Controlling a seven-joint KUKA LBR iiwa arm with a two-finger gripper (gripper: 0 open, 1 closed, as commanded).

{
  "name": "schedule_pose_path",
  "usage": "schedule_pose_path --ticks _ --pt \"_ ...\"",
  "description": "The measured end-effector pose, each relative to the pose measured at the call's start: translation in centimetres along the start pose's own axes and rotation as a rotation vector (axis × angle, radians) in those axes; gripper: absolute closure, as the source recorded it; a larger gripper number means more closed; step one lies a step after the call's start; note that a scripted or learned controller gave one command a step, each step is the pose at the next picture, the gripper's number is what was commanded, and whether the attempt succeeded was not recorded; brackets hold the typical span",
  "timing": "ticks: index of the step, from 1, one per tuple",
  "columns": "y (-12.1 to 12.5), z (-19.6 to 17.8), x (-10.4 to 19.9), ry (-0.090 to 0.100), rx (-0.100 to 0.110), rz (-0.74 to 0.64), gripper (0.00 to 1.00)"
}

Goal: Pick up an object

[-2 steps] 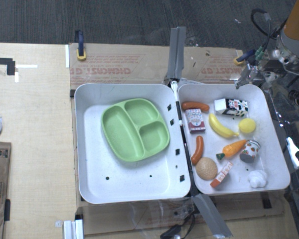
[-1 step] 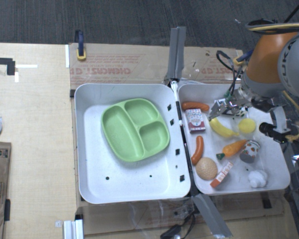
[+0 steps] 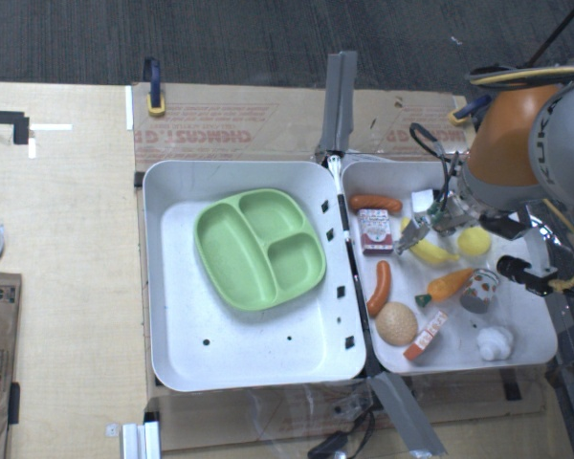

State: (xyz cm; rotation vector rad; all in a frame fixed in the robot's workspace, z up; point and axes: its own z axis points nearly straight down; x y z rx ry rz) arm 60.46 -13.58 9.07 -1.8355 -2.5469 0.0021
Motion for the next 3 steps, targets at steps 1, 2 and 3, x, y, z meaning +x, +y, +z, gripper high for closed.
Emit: schedule_pose_path --ticks 1,2,3 --pt "0.0 -0.9 -0.1 -0.001 0.0 0.004 1.0" --pt "4.7 -2.8 1.9 -0.002 -0.003 -0.067 1.0" --pt "6.2 -10.4 5.2 -0.002 -0.001 0.088 1.0"
